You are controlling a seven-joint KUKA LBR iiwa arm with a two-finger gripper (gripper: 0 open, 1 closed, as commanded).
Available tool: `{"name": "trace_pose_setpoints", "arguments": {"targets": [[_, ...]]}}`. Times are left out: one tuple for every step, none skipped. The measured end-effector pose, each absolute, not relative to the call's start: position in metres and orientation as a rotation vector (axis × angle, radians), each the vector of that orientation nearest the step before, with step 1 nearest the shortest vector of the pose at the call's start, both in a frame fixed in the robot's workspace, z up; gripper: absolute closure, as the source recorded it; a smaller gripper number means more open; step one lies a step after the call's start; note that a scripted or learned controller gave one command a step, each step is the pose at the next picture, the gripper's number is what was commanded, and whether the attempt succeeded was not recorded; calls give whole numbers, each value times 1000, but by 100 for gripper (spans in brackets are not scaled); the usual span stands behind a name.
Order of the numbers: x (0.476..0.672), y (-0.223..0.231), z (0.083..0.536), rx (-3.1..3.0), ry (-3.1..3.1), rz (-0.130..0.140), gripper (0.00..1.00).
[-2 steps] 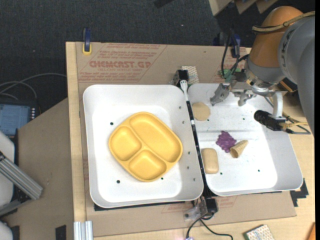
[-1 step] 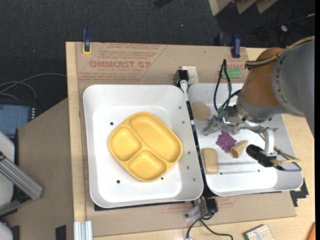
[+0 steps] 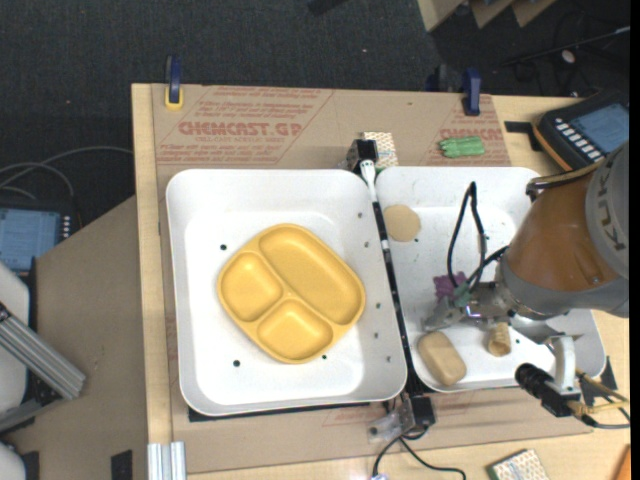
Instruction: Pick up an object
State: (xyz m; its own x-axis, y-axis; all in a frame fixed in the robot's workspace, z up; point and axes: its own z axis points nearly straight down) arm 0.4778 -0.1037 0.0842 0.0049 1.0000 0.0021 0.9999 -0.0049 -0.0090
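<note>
Hovering low in the right bin [image 3: 500, 183], the gripper [image 3: 462, 306] may miss the tan block [image 3: 441, 357] just beside it; I cannot tell its state, and a blind closure could nudge the block away.

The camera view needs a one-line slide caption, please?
KUKA arm reaching into the right bin; yellow divided plate in the left bin.

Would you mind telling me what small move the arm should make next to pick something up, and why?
Probably lower the end effector slightly toward the tan oblong object lying just below it in the right bin. Nothing is seen in its grasp, and that object is the nearest one.
</note>
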Motion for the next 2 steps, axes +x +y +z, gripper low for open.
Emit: {"name": "trace_pose_setpoints", "arguments": {"targets": [[522,-100,85,-2223,-2226,-3,0],[520,-101,95,-2226,-2224,-2,100]]}}
